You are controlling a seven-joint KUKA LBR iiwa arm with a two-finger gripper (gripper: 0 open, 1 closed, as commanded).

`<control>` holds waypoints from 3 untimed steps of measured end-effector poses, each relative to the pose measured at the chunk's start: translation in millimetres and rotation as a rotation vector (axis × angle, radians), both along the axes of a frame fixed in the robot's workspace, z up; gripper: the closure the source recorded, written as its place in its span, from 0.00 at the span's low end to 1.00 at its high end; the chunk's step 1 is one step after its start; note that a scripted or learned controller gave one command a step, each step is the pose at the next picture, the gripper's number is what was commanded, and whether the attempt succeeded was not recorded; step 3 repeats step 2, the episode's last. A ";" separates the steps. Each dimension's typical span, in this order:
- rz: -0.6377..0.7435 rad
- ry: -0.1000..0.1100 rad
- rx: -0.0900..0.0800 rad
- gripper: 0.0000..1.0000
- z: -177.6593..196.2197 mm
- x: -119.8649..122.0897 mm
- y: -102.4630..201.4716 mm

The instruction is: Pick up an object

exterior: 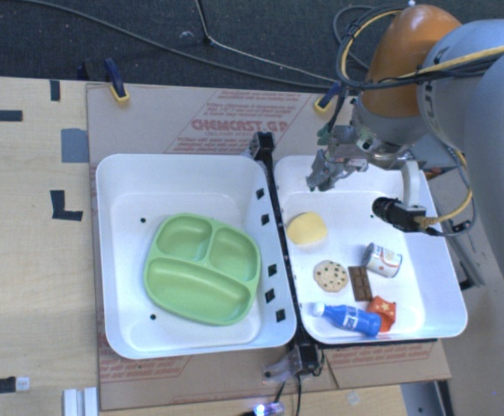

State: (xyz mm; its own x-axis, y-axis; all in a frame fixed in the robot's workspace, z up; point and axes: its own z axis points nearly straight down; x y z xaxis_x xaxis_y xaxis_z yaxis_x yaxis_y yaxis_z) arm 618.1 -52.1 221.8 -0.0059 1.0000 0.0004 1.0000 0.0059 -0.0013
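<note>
Two white bins side by side on the desk (27, 258). Left bin (113, 180) carries a green divided plate (203, 269), sitting toward its 6 o'clock half. Right bin (442, 310) carries the loose items.

Gripper (324, 177) hangs over the right bin's 11 o'clock corner, near the divider between bins. Fingers point down and toward 9 o'clock; nothing visible between them. Whether they stand apart or together, cannot tell from this angle.

Candidate objects, all in the right bin:
- Yellow rounded piece (306, 229), at 6 o'clock from the gripper, near the divider. Closest target.
- Cookie (330, 276), flat, at 5 o'clock from the yellow piece, apart from it.
- Brown bar (359, 283), just beside the cookie at its 3 o'clock.
- Small can (382, 260), lying tilted, at 2 o'clock from the bar.
- Blue bottle (350, 318), on its side at the bin's 6 o'clock edge, its end against a red-orange packet (383, 312).

Handling judgement: yellow piece looks light, probably toy food; smooth domed top, may squirt out of a shallow pinch. Best taken across its widest middle, fingers low on the sides. Cookie sits too flat to grip easily. Can and bottle are round and likely to roll; grip across the axis.

Pick not yet begun, by the look of it.
</note>
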 end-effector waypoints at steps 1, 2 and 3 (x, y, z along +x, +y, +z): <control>0.001 0.000 0.000 1.00 -2.3 14.8 54.6; 0.000 0.000 0.000 1.00 -12.1 16.3 110.5; 0.000 0.000 0.000 1.00 -12.1 16.3 110.5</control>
